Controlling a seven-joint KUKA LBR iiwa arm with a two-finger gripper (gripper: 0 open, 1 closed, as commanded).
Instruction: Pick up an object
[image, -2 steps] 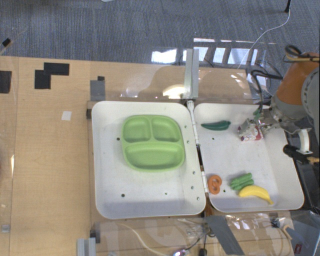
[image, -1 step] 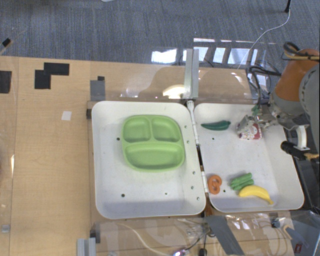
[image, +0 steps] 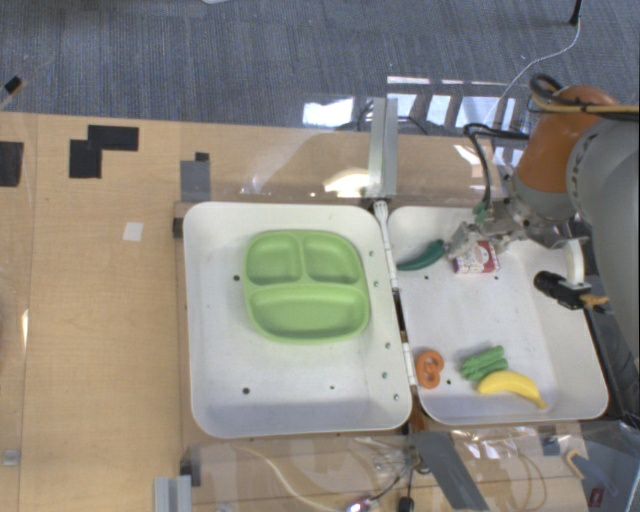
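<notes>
In the right bin (image: 560, 345), a small white and pink packet (image: 476, 262) lies near the back. A dark green pepper (image: 421, 255) lies to its left, against the bin's left wall. My gripper (image: 481, 232) hangs at the back of this bin, right over the packet's far edge, reaching in from the grey arm with its orange band (image: 552, 150). Nothing shows as lifted. Near the front lie a yellow banana (image: 512, 387), a green leafy piece (image: 483, 361) touching it, and an orange ring (image: 430, 368) by the left wall.
The left bin (image: 215, 400) holds a green divided plate (image: 305, 285) at its middle. A metal post (image: 383, 150) stands behind the wall between the two bins. A black and white part of the arm (image: 566, 285) overhangs the right bin's right side.
</notes>
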